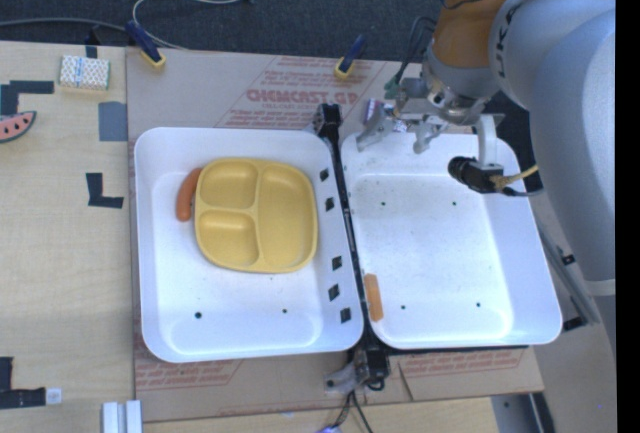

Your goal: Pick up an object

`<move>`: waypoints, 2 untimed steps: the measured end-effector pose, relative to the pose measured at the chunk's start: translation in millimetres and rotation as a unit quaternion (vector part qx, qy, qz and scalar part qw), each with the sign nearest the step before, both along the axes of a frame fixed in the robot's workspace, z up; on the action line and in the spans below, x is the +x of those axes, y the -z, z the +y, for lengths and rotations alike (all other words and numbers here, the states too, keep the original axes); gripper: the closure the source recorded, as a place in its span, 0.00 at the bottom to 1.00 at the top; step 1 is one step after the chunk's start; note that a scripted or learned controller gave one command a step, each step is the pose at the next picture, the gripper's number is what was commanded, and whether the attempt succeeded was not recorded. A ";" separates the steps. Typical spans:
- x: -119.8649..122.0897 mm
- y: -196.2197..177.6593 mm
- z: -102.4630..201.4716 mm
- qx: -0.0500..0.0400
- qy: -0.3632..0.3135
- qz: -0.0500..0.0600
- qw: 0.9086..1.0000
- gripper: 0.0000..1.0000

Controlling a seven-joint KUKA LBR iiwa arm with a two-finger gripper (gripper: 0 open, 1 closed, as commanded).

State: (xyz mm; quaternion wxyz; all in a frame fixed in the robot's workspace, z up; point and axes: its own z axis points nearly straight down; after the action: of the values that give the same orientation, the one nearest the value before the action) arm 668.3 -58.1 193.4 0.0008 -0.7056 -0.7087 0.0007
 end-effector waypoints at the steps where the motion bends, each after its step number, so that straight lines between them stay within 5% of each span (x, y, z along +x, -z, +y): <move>1: 0.2 -9.4 0.9 0.001 -0.001 0.000 1.000 1.00; 2: 0.1 -9.3 0.8 0.000 -0.001 0.000 1.000 0.00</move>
State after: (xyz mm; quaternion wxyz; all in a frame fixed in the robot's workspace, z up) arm 668.4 -57.2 202.6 0.0013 -0.7050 -0.7092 0.0006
